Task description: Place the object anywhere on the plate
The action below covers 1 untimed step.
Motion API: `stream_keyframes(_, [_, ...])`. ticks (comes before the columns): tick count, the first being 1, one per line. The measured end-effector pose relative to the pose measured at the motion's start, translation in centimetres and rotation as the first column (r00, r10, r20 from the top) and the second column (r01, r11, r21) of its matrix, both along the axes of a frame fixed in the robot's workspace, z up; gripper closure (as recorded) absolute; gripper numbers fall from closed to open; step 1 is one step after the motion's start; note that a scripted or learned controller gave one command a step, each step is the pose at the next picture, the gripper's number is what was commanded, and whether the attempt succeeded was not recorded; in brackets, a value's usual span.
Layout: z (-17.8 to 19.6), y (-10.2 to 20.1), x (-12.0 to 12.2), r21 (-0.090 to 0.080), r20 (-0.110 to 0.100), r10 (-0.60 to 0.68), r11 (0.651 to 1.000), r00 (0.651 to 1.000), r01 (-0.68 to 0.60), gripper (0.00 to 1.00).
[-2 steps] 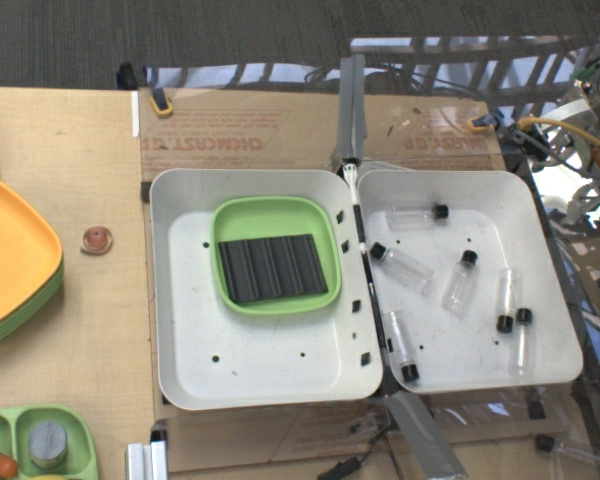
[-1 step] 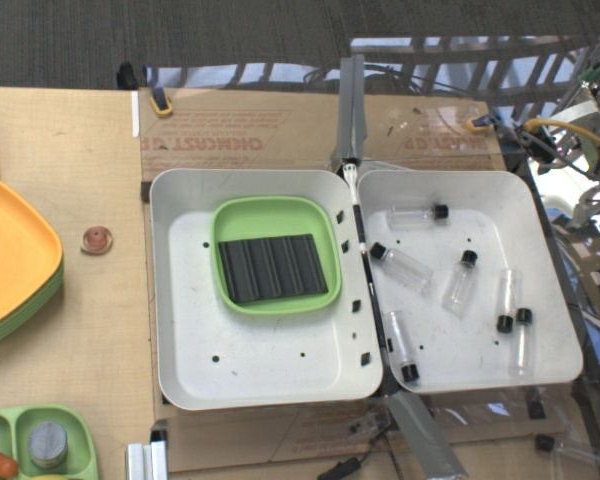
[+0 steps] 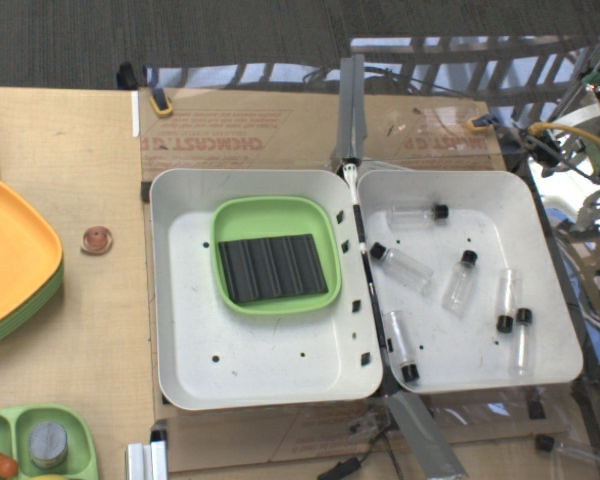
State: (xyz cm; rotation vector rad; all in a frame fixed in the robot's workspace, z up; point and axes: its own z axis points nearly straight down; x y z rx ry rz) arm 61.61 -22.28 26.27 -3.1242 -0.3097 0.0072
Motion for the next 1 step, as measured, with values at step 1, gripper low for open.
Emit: stream_keyframes(1, [2.82, 0.01, -0.58, -0.001, 0.002, 0.0, 1.0, 1.0, 0.0, 0.0])
